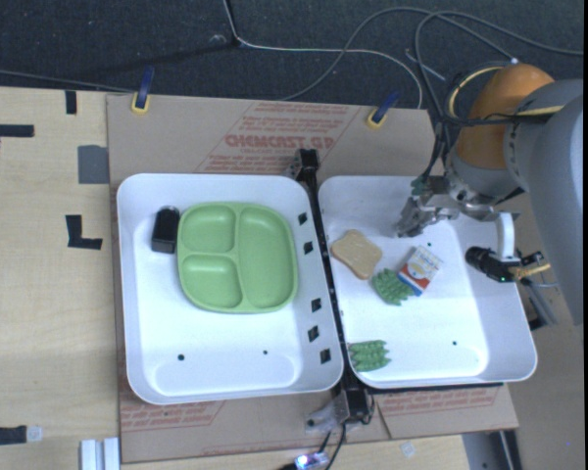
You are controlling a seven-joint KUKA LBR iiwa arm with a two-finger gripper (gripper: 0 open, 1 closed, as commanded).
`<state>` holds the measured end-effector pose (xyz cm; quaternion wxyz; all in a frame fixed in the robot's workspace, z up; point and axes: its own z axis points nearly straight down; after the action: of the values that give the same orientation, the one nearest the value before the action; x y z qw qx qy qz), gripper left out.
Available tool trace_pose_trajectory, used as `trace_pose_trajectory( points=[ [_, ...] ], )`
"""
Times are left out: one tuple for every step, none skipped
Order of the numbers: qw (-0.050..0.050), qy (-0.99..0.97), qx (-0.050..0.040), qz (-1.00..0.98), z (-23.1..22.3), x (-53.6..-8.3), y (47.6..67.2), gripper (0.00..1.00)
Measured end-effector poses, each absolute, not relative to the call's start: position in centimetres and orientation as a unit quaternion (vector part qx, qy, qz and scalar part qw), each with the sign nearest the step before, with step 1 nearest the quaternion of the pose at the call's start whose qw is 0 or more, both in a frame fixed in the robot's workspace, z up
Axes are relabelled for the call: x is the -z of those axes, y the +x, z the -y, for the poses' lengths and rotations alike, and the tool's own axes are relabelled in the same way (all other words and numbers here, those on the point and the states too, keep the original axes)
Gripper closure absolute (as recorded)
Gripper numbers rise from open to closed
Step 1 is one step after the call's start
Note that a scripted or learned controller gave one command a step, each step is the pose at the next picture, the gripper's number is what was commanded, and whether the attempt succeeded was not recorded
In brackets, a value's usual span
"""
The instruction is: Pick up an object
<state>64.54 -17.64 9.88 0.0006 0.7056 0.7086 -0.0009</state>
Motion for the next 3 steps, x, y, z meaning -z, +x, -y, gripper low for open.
trace_pose_trajectory(
  points=[
    [0.002, 0.707, -0.0014, -0.708, 17.8, -16.2, 65.1, 1.0],
    [0.002, 0.706, -0.0013, -0.708, 17.7, -22.0, 64.3, 1.0],
    [0.0, 0.707, 0.0004, -0.707, 17.7, -22.0, 64.3, 1.0]
  ],
)
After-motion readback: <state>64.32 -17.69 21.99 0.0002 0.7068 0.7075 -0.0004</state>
